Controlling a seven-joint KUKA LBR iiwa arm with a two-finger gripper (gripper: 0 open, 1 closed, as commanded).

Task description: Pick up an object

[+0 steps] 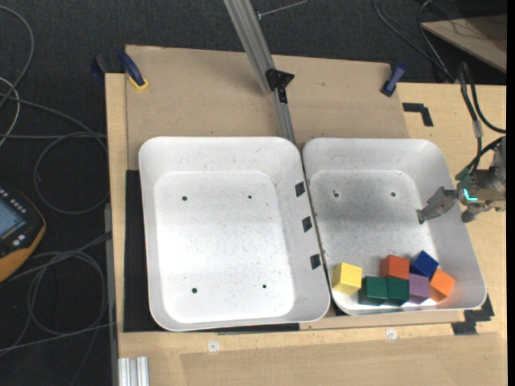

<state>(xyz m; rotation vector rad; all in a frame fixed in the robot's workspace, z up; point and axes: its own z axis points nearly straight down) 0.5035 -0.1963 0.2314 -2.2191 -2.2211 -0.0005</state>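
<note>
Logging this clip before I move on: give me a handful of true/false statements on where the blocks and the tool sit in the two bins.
1. All the blocks lie in the right bin. True.
2. The yellow block sits at the far back of its bin. False: it lies at the near edge, left of the green block.
3. The tool holds the blue block. False: the tool is at the right bin's right side, apart from the blocks, and the blue block rests in the cluster.
4. The purple block lies beside the orange block. True.
5. The left bin holds a red block. False: the red block is in the right bin.
</note>
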